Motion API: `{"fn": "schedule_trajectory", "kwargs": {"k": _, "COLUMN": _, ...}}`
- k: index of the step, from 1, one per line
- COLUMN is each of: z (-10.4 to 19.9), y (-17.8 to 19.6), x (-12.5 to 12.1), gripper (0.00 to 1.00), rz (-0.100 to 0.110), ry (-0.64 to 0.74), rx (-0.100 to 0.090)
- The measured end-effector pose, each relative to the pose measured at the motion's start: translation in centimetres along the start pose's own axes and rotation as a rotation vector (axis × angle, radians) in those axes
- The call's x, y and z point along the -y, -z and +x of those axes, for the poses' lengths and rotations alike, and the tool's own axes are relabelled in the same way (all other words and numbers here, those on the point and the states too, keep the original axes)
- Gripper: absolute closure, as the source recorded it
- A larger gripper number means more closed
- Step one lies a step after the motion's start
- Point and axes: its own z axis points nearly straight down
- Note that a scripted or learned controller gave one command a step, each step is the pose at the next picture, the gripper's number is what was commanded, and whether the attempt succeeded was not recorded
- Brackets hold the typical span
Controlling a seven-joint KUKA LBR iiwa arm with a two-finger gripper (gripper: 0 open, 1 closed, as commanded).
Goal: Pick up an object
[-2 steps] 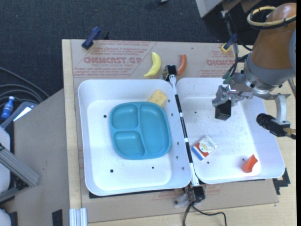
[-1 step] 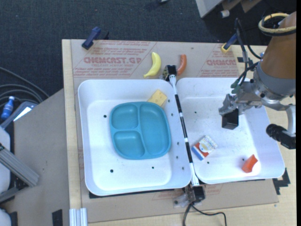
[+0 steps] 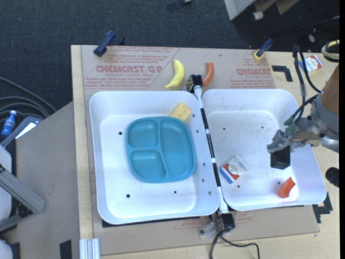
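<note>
Right bin [image 3: 259, 104] holds an orange piece [image 3: 286, 187], a packet [image 3: 234, 170]; tool [image 3: 280, 158] state unclear.

Bench [image 3: 135, 69]: brown board printed with red lettering.
Left bin [image 3: 105, 144]: white, at the bench's 9 o'clock side.
Right bin [image 3: 253, 104]: white, at 3 o'clock, touching the left bin.
Banana [image 3: 176, 74]: at 12 o'clock, beyond the bins.
Orange piece [image 3: 208, 73]: just beside the banana.
</note>
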Motion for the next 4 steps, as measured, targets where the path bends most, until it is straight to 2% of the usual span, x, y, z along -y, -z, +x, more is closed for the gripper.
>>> {"fn": "schedule_trajectory", "kwargs": {"k": 1, "z": 7.6, "y": 0.1, "x": 0.0, "gripper": 1.0, "rz": 0.001, "ry": 0.002, "rx": -0.001}}
{"fn": "schedule_trajectory", "kwargs": {"k": 4, "z": 6.2, "y": 0.7, "x": 0.0, "gripper": 1.0, "rz": -0.002, "ry": 0.001, "rx": 0.001}}
